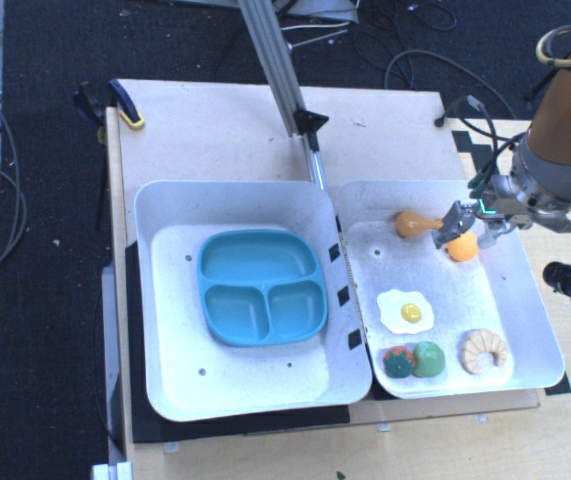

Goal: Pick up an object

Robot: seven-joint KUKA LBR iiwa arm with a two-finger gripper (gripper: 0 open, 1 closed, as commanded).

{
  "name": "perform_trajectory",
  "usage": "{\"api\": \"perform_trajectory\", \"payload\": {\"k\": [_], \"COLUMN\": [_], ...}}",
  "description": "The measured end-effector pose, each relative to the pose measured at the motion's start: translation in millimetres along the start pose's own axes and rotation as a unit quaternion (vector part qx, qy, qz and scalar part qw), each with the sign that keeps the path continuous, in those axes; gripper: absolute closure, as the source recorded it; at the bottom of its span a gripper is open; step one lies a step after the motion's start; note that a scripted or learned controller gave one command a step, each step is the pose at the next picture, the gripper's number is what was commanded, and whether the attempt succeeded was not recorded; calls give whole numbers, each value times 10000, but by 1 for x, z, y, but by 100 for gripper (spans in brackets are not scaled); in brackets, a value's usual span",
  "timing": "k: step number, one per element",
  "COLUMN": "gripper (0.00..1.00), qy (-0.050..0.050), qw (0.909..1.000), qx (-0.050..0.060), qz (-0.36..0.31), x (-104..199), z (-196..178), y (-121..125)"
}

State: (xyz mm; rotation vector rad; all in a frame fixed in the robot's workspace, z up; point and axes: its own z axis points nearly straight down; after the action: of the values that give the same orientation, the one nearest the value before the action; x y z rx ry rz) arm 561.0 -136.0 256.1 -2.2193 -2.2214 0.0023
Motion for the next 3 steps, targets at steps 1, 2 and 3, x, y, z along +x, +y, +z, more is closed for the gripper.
{"api": "perform_trajectory", "payload": {"k": [1,2,3], "gripper": [0,0,0], "qy": [-1,2,4], "qw": [10000,10000,10000], "qx": [-9,9,17], "qz": [-1,5,8], "x": [0,4,7], "z": [-1,43,107], "y": [0,0,2]}}
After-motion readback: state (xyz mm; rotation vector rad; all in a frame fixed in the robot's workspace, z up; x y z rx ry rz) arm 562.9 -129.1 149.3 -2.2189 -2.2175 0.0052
